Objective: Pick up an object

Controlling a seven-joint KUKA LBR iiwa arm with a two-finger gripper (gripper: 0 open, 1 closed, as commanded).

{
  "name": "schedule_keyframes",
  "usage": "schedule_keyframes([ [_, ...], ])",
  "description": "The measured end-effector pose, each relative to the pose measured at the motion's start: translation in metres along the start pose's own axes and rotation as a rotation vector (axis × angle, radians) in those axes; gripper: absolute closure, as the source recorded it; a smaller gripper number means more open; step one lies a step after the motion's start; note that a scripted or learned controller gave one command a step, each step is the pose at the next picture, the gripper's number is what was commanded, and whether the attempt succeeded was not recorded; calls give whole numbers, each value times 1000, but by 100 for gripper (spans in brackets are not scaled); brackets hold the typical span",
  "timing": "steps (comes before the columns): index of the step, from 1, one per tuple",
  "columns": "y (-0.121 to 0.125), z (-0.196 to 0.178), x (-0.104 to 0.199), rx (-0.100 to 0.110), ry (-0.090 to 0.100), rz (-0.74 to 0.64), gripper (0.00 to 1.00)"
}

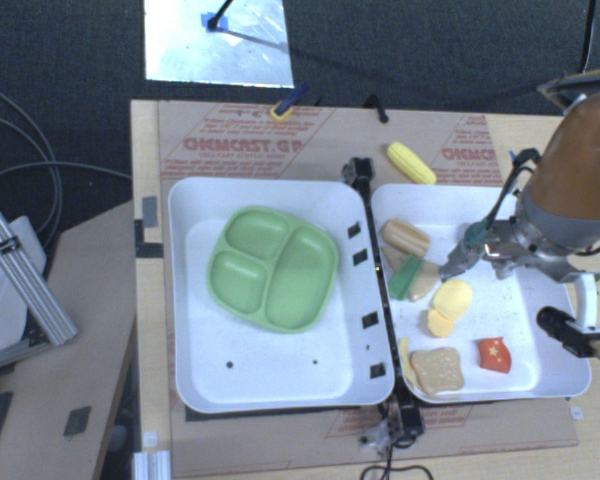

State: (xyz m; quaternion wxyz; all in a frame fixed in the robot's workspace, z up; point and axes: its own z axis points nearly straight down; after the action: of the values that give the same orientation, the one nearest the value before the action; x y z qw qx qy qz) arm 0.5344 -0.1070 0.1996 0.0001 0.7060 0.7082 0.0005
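Note:
The right bin [550, 378] holds several toy foods: a tan bread roll [405, 236], a green piece [406, 276], a yellow lemon [453, 297] with a smaller yellow piece [439, 322] beside it, a slice of toast [439, 368] and a red piece [494, 354]. My gripper [457, 259] hangs over this bin, reaching in from the right. Its tip is just above the lemon and right of the green piece. I see nothing held in it.
The left bin [200, 368] carries a green divided plate [273, 268]. A yellow corn cob [410, 163] lies on the bench behind the right bin. A black part of the arm [565, 330] juts over the right bin's edge. Black clips line the wall between the bins.

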Motion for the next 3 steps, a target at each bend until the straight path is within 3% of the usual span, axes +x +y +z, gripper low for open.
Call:
schedule_keyframes([
  [1, -51, 83, 22, 10, 3, 2, 0],
  [2, -46, 68, 20, -3, 0, 2, 100],
  [3, -46, 12, 85, -6, 2, -8, 100],
])
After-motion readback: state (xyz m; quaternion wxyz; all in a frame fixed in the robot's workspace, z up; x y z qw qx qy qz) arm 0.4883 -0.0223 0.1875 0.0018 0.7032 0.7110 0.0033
